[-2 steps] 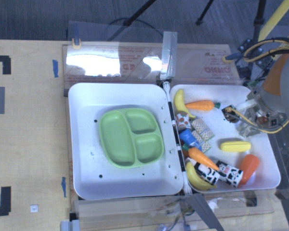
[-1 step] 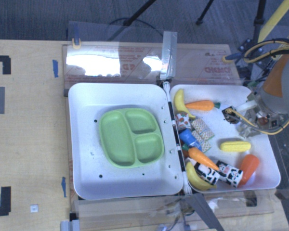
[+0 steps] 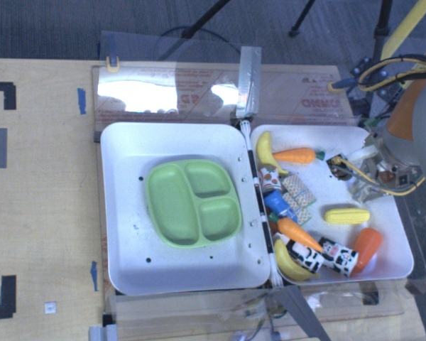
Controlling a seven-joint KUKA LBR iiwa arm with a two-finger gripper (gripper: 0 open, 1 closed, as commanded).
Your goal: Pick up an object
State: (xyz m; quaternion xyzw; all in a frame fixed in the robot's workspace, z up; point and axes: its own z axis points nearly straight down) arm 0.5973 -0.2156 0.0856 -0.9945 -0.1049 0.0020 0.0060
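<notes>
Hovering at the right bin's (image 3: 397, 251) three o'clock rim, the gripper (image 3: 366, 183) hides its fingers, so I cannot tell their state. The corn cob (image 3: 347, 216) lies near, at its seven o'clock, untouched.

A light green plastic plate with three compartments (image 3: 195, 203) lay flat in the middle of a shallow white bin (image 3: 113, 190), well apart from the gripper (image 3: 373, 175), across the seam between the bins. Farther from the gripper still stretched the pale wooden bench top (image 3: 42, 190), marked with black tape corners (image 3: 3, 94) and a short blue tape strip (image 3: 81, 99). A clear plastic sheet (image 3: 163, 91) stood behind that bin.
</notes>
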